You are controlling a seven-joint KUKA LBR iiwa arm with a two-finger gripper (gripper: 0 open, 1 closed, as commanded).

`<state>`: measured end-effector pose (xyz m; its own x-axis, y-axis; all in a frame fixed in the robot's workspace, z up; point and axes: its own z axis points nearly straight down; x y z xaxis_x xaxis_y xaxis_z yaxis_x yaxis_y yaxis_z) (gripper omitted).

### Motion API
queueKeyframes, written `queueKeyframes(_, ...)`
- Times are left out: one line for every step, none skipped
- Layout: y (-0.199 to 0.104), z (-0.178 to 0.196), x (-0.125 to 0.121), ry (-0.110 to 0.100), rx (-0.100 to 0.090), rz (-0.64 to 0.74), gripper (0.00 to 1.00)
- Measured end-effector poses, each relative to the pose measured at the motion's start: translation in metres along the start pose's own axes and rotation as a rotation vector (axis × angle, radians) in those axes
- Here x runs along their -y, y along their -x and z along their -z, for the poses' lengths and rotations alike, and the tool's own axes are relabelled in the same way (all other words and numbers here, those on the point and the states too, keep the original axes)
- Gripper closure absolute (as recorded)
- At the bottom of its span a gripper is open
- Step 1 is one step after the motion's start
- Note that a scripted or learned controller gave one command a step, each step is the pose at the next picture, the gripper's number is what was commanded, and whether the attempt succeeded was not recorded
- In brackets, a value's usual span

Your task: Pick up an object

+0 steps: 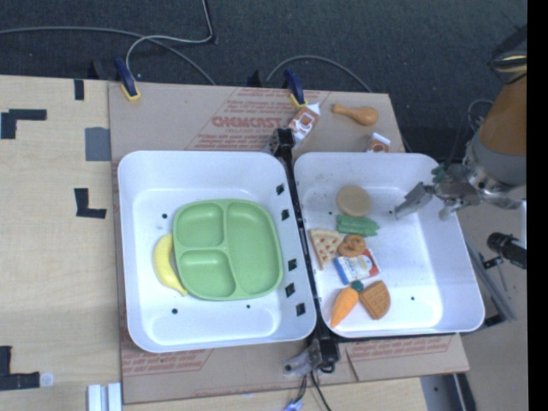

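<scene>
Left bin: green plate (228,248) over banana (164,264). Right bin (445,311): toy food clustered at its left side; tan disc (354,200) nearest. Claw (421,199) just right of disc, prongs apart, gripping nothing.

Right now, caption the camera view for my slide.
KUKA arm's gripper hovers over the right bin of toy food; green divided plate and banana fill the left.

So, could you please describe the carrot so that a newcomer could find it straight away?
Look in the right bin, at the cluster of toy food along its left side. The carrot lies at the cluster's near end, beside a waffle. It alone is orange, tapered, with a green top.
</scene>
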<state>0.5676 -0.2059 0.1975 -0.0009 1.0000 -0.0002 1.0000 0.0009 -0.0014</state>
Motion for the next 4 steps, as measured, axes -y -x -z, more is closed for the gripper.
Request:
queueKeyframes(-0.056, -0.099, -0.026, 0.001, -0.001, 0.001, 0.0)
queueKeyframes(-0.091, -0.111, -0.078, 0.006, 0.0, 0.002, 0.0)
queueKeyframes(-0.101, -0.111, -0.064, 0.005, 0.003, 0.0, 0.0)
queueKeyframes(-0.11, -0.111, -0.056, 0.005, 0.004, 0.0, 0.0)
